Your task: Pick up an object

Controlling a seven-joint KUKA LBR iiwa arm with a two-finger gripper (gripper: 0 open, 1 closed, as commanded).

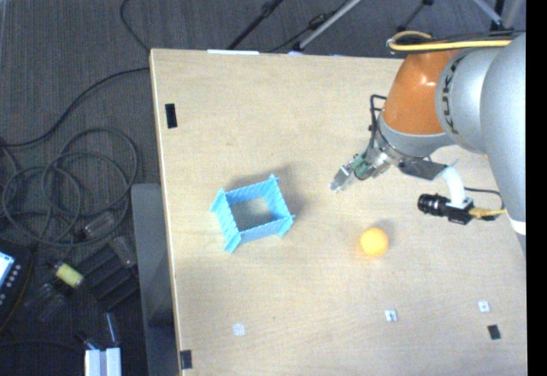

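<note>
Orange and round, the small ball (373,242) rests on the wooden bench (282,101), just below and right of the gripper (342,179). Whether the jaws are apart or together I cannot tell; nothing shows between them. A blue square frame (252,214) lies well left.

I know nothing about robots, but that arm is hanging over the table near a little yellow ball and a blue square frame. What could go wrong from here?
Two things, probably. The yellow ball is round and sits on the flat, bare tabletop, so a slightly off-centre touch from the gripper could send it rolling away. The blue frame is hollow with thin walls, so the gripper might close on air inside it or just push it aside. The gripper sits between the two objects, above neither, so it may miss both.
</note>
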